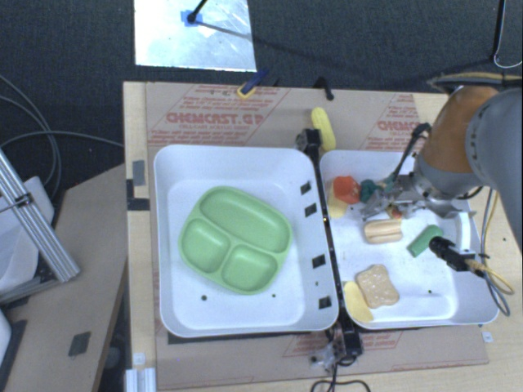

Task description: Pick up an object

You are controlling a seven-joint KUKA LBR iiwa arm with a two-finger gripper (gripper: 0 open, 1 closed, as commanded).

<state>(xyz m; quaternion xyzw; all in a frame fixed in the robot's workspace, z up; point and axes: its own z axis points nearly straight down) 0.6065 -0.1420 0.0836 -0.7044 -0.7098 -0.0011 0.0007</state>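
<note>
1. Counter [204,109]: we record a brown board carrying two shallow white bins side by side, the left bin [188,300] and the right bin [458,309].
2. Left bin: we list one green divided plate [235,239], lying well apart from the arm.
3. Right bin, contents: an orange-red piece [346,189] at the far left corner; a tan roll [382,231] toward the middle; a green block [425,241] to the right of the roll; a cracker-like biscuit [377,285] on the near side; a yellow piece [356,302] at the near left edge, just beside the biscuit.
4. Outside the bins: a yellow banana-like item [323,129] lies on the far rim between the two bins.
5. Claw [382,205]: we place it low over the far-left part of the right bin, reaching in from the right. Its state we cannot tell; dark fittings clutter the tip.
6. Governing relation: the tan roll lies just on the near side of the claw, nearly beneath it, its long axis running left to right. The orange-red piece lies just to the claw's left and slightly farther.
7. Judgement: we take the roll as the likeliest target; a grasp should close across its short width, near to far.
</note>
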